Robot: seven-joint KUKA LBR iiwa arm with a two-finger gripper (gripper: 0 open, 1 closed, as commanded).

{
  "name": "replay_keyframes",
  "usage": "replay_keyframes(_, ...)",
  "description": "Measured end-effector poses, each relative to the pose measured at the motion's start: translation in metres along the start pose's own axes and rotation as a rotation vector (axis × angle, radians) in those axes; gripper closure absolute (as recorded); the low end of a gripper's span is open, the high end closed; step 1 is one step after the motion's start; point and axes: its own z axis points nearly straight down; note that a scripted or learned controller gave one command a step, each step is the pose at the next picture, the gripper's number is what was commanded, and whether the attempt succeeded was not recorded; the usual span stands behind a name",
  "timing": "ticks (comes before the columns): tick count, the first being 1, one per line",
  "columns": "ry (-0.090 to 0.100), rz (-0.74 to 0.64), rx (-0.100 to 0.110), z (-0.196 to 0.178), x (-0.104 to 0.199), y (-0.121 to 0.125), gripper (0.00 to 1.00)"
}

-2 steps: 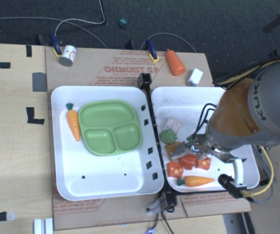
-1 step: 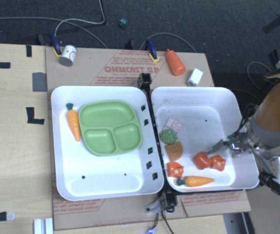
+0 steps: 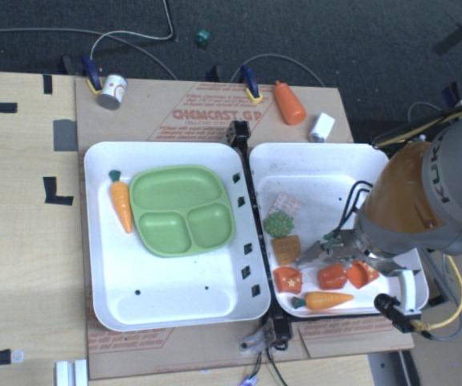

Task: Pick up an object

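Observation:
The right bin [image 3: 319, 163] holds a green broccoli piece [image 3: 279, 223], a brown square piece [image 3: 285, 249], a small red piece [image 3: 288, 280], a red tomato [image 3: 332, 277], another red piece [image 3: 361, 274] and an orange carrot [image 3: 327, 300] along the front wall. A pale patterned item [image 3: 287, 205] lies behind the broccoli. My gripper [image 3: 315, 252] is low inside this bin, just right of the brown square and above the tomato, pointing left. Nothing shows clearly in its grasp. The grey arm with its orange band [image 3: 403, 199] covers the bin's right side.
The left bin [image 3: 102, 280] holds a green divided plate [image 3: 184, 210] and a second carrot [image 3: 120, 203] beside its left wall. Behind the bins lie an orange bottle [image 3: 289, 103], a small white block [image 3: 321, 126], a can [image 3: 112, 90] and cables.

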Motion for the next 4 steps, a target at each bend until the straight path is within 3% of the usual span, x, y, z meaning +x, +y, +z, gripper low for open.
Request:
replay_keyframes(1,-0.004,0.002,-0.003,-0.051,-0.081,0.071,0.00)
replay_keyframes(2,-0.001,-0.001,-0.002,-0.072,0.029,0.046,0.00)
replay_keyframes(3,-0.001,0.001,0.001,-0.027,0.035,0.035,0.00)
replay_keyframes(4,-0.002,0.000,-0.005,0.006,0.041,0.098,0.00)
